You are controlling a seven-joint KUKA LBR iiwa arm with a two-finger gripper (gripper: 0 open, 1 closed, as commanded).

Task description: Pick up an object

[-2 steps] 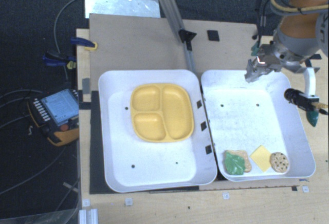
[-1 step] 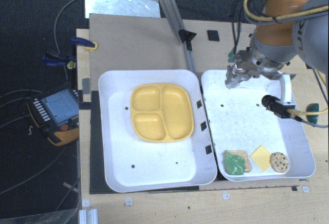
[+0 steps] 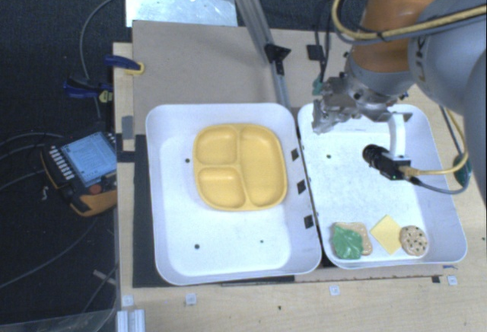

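We start with the grey arm with its orange band (image 3: 396, 14), which reaches in from the right and hangs over the far end of the right shallow white bin (image 3: 434, 140). Beside it sits the left shallow white bin (image 3: 167, 193), holding a yellow plastic plate with three compartments (image 3: 240, 167). The two-finger gripper (image 3: 329, 119) hovers near the right bin's far-left corner; we cannot tell how it is set from this angle, and we see nothing held in it.

The things worth picking lie well apart from it, in a row along the right bin's near edge: a green leaf-like piece on a tan slice (image 3: 350, 241), a flat yellow cheese-like square (image 3: 386, 234), and a small round speckled cookie (image 3: 413, 241).

We judge the pick not yet begun. To do it well, we would travel to the near edge, centre over one piece, and approach the cookie from above, since the flat pieces give little to grip
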